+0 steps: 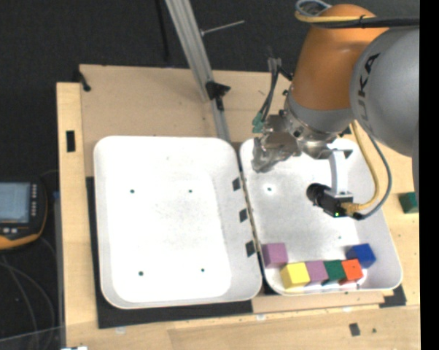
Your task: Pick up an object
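Several small blocks lie along the near edge of the right bin (307, 228): a purple block (276, 254), a yellow block (294, 274), a second purple block (316, 270), a green block (334, 270), an orange block (351, 270) and a blue block (362, 254). My gripper (264, 155) hangs over the far left corner of that bin, well apart from the blocks. Nothing shows between its fingers.
The left bin (168, 217) sits beside the right one, with black clips (243, 215) along the divide. A slanted metal rail (194, 49) rises behind the bins. A small screen device (12, 206) lies at far left. A green object (408, 203) sits at the right edge.
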`<action>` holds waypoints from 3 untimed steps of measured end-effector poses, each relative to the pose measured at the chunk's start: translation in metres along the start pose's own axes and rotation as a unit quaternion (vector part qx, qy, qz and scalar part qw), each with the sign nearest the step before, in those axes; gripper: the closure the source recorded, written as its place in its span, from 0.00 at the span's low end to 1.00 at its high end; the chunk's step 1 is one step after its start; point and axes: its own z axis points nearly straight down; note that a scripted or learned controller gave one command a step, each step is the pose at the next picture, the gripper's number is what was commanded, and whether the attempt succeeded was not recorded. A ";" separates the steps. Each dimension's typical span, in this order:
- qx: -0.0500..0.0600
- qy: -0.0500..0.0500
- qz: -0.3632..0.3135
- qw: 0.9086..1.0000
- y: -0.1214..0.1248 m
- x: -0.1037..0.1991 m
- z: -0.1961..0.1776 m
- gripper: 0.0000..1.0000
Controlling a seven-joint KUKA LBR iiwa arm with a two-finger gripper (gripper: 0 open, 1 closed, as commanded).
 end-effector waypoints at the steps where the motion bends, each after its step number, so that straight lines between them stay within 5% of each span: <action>1: -0.002 0.000 -0.002 1.000 0.010 0.009 -0.049 1.00; 2: -0.001 0.000 -0.002 1.000 0.002 0.013 -0.058 1.00; 3: 0.000 -0.001 -0.003 1.000 0.002 0.012 -0.057 0.00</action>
